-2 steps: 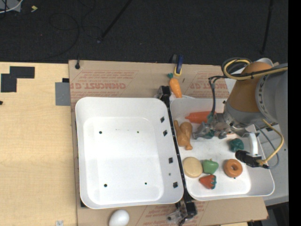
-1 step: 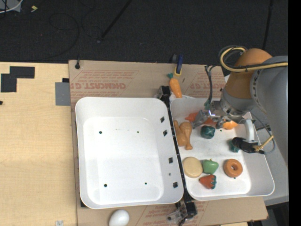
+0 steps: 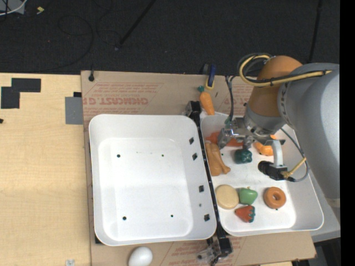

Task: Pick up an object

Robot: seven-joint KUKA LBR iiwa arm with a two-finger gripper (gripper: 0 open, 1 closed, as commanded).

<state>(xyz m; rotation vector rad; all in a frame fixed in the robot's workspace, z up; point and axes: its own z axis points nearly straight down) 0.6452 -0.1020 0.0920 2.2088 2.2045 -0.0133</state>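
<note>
A white egg [image 3: 140, 256] lies on the cardboard nearest the camera, outside the right bin [image 3: 310, 218]. Along that bin's near wall sit a red strawberry-like piece [image 3: 245, 213], a round cream bun [image 3: 226, 196], a green pepper [image 3: 248, 194] and a brown doughnut [image 3: 274, 197]. Farther in, a tan bread-like piece [image 3: 215, 158] lies along the bin's left wall, beside a small dark-green lumpy object [image 3: 242, 156]. The gripper [image 3: 230, 134] hovers just beyond that green object, over the bin's far part; whether its fingers are apart or closed cannot be told. An orange carrot [image 3: 207, 103] lies beyond the bin's far rim.
</note>
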